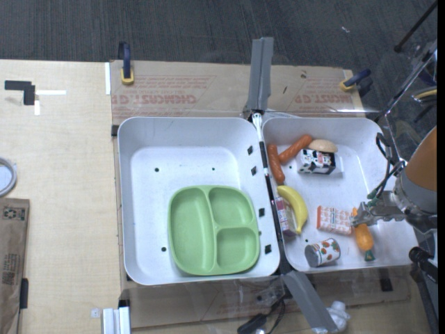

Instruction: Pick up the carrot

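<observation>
Right bin (348, 127): one carrot (363, 239), one banana (295, 207); tool (363, 216) grip unclear.

Tool (361, 216) just above carrot (364, 239)

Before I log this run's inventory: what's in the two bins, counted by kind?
Toy food: 5 — carrot, banana, two sausages, burger
Packages and cans: 4 — cow-print carton, orange-and-white packet, can, small bottle
Trays: 1 — green divided plate
Total: 10
</observation>
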You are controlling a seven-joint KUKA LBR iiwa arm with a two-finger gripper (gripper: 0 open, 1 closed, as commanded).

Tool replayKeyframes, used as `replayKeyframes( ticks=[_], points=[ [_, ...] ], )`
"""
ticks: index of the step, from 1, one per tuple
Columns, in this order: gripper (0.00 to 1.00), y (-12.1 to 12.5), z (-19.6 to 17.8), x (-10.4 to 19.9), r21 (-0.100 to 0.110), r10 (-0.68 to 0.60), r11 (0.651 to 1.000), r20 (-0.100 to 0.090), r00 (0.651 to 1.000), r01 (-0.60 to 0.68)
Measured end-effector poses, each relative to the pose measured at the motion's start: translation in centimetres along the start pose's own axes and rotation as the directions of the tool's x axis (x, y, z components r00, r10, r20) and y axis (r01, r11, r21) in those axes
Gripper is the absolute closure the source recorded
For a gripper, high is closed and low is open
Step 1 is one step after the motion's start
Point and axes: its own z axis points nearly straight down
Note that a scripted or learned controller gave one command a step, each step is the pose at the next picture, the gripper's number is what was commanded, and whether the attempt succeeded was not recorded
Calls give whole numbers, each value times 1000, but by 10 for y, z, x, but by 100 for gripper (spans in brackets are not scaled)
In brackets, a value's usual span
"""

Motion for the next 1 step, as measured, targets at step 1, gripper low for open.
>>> replayKeyframes(
  ticks=[1],
  points=[
    [100,-2,-73,57,3,-178,984,4,984,178]
  ],
)
